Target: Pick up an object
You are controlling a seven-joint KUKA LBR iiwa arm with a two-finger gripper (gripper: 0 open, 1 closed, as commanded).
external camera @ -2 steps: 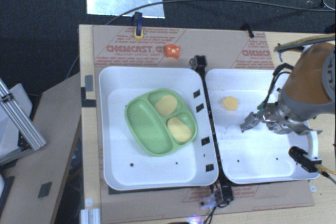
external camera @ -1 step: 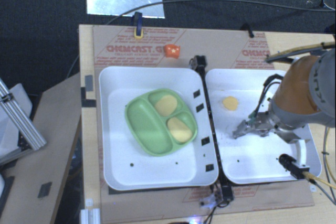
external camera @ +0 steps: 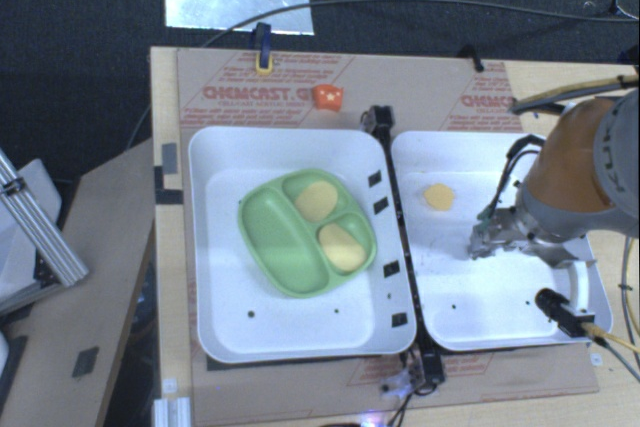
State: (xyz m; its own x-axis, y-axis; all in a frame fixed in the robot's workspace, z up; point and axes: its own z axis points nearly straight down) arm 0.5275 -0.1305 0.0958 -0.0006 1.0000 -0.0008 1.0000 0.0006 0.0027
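Note:
A small flat yellow piece (external camera: 438, 197) lies in the right bin (external camera: 455, 320), toward its back left. A green divided plate (external camera: 300, 233) rests in the left bin (external camera: 230, 315) and carries two yellow pieces, one at the back (external camera: 317, 201) and one toward the front (external camera: 343, 248). My gripper (external camera: 487, 243) is low over the middle of the right bin, a short way right of and in front of the flat yellow piece. I see nothing between its tips.
An orange object (external camera: 327, 97) sits on the cardboard behind the left bin. A blue and yellow clamp (external camera: 263, 46) holds the board's back edge. The divider between the bins carries black clips (external camera: 380, 205).

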